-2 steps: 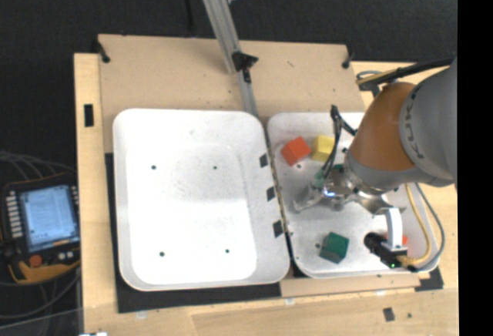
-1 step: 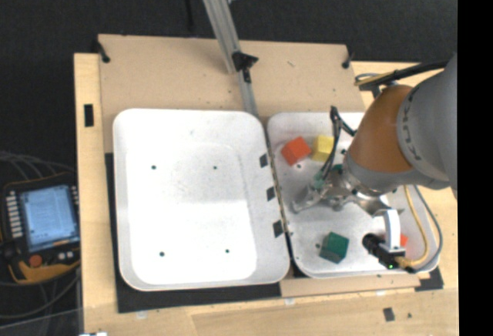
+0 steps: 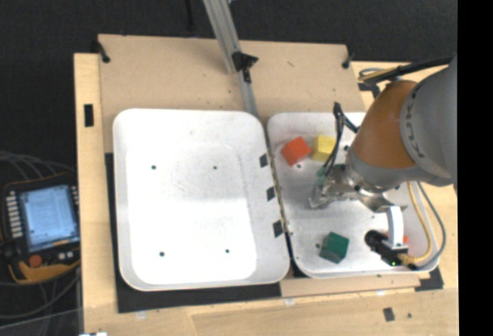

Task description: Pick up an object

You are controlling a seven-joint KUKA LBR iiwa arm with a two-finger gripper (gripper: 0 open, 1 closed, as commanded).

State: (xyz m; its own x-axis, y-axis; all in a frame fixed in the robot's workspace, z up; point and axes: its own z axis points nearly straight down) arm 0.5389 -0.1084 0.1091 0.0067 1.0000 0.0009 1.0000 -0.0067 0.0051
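Two white bins [image 3: 192,196] share the bench; gripper [image 3: 323,192], grip state unclear, hovers near light, rigid orange block [image 3: 295,150], best pinched across flat sides.

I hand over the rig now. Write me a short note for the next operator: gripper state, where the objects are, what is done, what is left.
Gripper: low in the right bin, finger state not readable; nothing seen held.
Objects, all in the right bin: orange block and yellow block near the far end, green block near the front.
Done: arm is over the bin.
Left: grasp and lift one object.
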